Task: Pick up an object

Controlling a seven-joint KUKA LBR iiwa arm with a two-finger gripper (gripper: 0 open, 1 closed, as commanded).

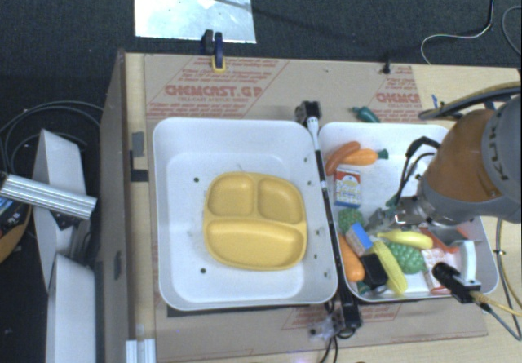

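At the near edge of the right bin (488, 272) lies a heap of toy food: a black block (373, 270), a yellow corn cob (391, 268), a bumpy green piece (405, 256) and a banana (405, 238), with an orange carrot (351, 260) and a blue piece (358, 236) beside them. The gripper (394, 215) is down in this pile, just above the banana and near the green broccoli (351, 219); the wrist hides its tip, so I cannot tell how wide it stands or whether it has hold of anything. This looks like the reaching or closing stage of the pick, with nothing visibly lifted. The next move calls for a firm close on one item, likely the banana, and a straight lift clear of its neighbours. Farther back sit a small carton (348, 186) and more carrots (355, 156). The left bin (179, 190) holds a yellow divided plate (255, 219).
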